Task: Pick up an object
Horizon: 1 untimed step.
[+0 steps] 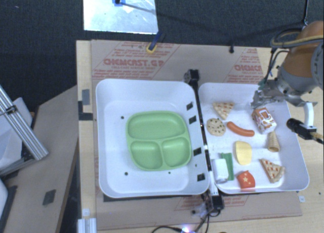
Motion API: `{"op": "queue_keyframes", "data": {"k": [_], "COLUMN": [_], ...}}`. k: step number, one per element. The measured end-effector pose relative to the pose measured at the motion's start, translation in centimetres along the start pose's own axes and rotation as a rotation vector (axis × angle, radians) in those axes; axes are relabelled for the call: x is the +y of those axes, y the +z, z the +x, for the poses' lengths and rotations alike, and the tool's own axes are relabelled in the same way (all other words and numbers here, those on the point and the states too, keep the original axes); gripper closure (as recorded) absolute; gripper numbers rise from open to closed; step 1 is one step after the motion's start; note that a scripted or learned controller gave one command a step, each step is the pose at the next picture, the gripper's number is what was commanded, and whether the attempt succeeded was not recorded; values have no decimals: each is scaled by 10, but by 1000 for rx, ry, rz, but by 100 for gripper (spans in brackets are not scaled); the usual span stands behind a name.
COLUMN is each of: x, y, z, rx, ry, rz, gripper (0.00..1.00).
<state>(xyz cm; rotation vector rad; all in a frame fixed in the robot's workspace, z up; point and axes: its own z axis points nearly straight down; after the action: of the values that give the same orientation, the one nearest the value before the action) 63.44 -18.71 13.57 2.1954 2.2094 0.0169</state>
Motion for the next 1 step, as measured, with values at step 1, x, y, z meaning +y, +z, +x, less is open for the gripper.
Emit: {"op": "queue_keyframes", "data": {"k": [1], "x": [6], "y": [-65], "z": [-1], "rx": [9], "ry": [1], "rz": [19], "gripper": [100]}}
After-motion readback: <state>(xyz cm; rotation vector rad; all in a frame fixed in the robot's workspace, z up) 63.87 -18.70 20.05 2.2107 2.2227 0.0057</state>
